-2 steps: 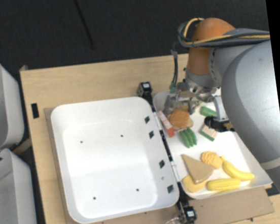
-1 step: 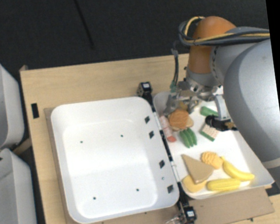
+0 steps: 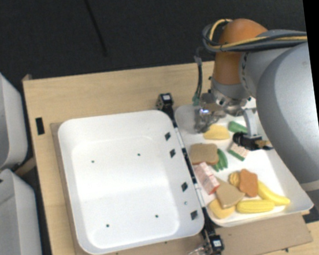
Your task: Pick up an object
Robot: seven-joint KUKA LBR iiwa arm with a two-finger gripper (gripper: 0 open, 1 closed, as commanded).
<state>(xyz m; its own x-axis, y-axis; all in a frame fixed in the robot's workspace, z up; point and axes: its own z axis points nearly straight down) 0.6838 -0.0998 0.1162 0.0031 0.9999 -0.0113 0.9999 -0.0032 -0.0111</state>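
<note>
Dark floor surrounds the light wooden desk (image 3: 50,185) I am watching. On it, the large shallow white left bin (image 3: 125,178) sits beside the shallow white right bin (image 3: 291,194), where the grey arm with the orange band (image 3: 237,55) reaches down at the far end. Its fingers (image 3: 205,118) hang just above a pale yellow lemon-shaped piece (image 3: 218,132); I cannot tell their opening or any hold. Nearer lie a tan bread slice (image 3: 204,153), yellow bananas (image 3: 262,201) and a small green pod (image 3: 222,158).
</note>
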